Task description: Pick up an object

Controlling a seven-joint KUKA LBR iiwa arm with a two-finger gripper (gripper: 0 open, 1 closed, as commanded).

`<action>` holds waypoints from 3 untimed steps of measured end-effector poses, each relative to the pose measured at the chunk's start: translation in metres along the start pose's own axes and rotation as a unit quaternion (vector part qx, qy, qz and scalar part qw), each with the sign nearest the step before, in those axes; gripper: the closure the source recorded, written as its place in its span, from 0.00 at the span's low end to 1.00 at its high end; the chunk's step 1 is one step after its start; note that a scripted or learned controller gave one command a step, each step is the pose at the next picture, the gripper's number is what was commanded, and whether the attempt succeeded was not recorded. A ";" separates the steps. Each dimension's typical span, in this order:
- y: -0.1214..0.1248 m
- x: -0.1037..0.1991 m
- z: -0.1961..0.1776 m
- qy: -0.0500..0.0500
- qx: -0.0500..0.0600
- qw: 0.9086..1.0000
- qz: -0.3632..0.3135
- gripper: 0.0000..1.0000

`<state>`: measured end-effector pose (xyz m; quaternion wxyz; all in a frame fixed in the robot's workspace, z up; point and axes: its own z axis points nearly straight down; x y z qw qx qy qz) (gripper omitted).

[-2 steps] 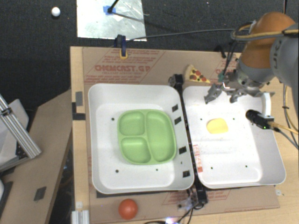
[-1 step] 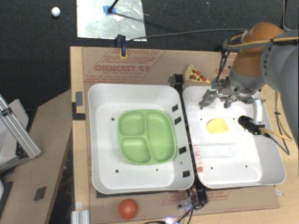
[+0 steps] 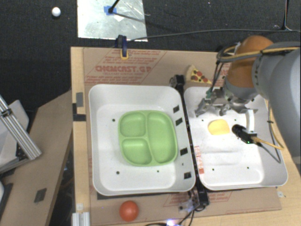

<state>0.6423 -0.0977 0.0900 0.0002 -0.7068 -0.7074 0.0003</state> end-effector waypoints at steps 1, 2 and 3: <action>0.001 0.000 -0.014 0.000 -0.002 1.000 0.000 1.00; 0.011 0.005 -0.073 0.000 -0.004 1.000 -0.002 1.00; 0.011 0.010 -0.138 0.000 -0.005 1.000 -0.003 1.00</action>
